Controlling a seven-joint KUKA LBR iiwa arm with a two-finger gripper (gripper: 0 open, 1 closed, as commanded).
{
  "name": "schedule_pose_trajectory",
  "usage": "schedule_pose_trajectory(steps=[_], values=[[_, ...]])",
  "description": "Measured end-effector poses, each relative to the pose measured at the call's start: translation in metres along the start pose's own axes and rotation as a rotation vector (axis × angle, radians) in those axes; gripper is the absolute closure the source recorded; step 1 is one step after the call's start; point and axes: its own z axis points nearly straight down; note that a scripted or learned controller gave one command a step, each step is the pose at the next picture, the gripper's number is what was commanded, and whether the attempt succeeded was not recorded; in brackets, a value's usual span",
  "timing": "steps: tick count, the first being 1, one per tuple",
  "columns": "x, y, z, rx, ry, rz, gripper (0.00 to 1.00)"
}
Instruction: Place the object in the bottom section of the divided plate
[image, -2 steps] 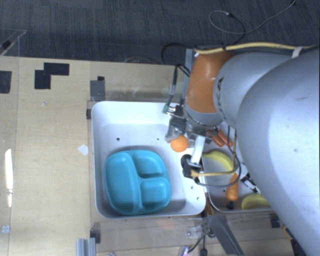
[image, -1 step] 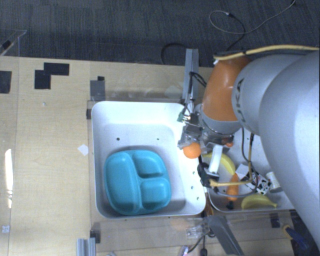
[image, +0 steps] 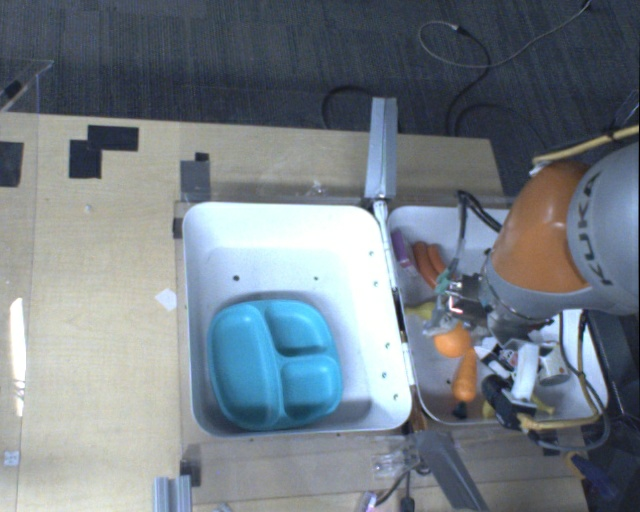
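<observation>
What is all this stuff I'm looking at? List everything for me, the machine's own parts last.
Bins: two, white, side by side on the bench; left bin, right bin.
Divided plate: one, turquoise, three sections, in the left bin near its front.
Carrot-like toy: one, orange, in the right bin.
Round orange piece: one, just above it.
Red-orange item: one, right bin's far corner, next to a purple item.
Bench: one, pale wood, with black marks at far left.
Cables: dark floor beyond the bench.
Arm: one, grey with orange band, over the right bin.
</observation>
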Motion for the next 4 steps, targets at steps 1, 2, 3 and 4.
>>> schedule_pose_trajectory(steps=[1,2,3,4], values=[[0.086,0.053,0.001,0.002,-0.001,0.206,1.0],[0.174,0.031,-0.003,0.0,0.001,-0.15,1.0],[0.243,0.069,0.05,0.001,0.0,-0.213,1.0],[0.243,0.069,0.05,0.0,0.001,-0.213,0.0]])
